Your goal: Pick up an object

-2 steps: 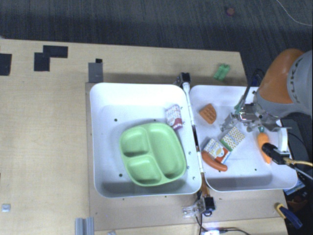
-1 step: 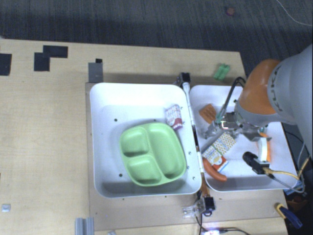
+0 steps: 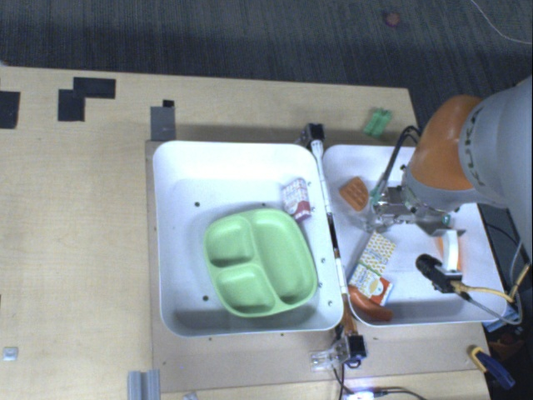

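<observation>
A small carton printed with a yellow and white pattern and an orange end (image 3: 374, 270) lies tilted in the right white bin (image 3: 416, 311), near that bin's left wall, with a dark red-orange object (image 3: 367, 307) just below it at the bin's front edge. An orange ridged food-like item (image 3: 354, 193) sits farther back in the same bin, and a white and orange object (image 3: 450, 252) lies toward the bin's right side. The gripper (image 3: 390, 215) hangs directly above the upper end of the carton, on a grey arm with an orange band (image 3: 441, 152) that reaches in from the right; whether it is open or closed, or grips anything, cannot be told from this angle. The left white bin (image 3: 179, 182) holds a green divided plate (image 3: 260, 261) and, near its right wall, a small red and white packet (image 3: 296, 198). A green item (image 3: 376, 122) rests on the wooden bench (image 3: 75, 248) behind the bins
</observation>
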{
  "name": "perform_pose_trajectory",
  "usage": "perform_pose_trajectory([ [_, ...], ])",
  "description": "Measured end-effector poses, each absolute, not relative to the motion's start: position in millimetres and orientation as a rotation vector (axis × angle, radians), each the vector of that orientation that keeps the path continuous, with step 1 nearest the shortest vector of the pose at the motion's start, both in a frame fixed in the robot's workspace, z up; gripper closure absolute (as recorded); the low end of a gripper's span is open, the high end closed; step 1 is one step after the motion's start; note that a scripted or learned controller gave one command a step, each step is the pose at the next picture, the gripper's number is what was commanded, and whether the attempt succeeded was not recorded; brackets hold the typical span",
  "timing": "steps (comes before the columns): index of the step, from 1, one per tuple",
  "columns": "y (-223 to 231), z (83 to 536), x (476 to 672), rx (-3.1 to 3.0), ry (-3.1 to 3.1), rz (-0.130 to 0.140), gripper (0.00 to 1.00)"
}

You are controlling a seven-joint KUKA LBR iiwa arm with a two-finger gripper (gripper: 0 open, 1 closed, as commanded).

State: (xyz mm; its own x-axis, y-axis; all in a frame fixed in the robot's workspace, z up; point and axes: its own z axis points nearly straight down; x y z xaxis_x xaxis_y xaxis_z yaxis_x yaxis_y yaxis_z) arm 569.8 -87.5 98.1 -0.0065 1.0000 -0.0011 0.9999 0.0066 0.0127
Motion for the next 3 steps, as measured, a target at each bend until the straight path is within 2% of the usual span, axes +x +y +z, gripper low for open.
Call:
perform_pose_trajectory([
  [1, -87.5, 98.0, 569.7, 2.208, 2.222, 0.013, 0.0],
  [2, -84.9, 86.7, 539.7, 2.214, 2.218, 0.009, 0.0],
  [3, -84.3, 97.9, 541.4, 2.21, 2.218, 0.014, 1.0],
])
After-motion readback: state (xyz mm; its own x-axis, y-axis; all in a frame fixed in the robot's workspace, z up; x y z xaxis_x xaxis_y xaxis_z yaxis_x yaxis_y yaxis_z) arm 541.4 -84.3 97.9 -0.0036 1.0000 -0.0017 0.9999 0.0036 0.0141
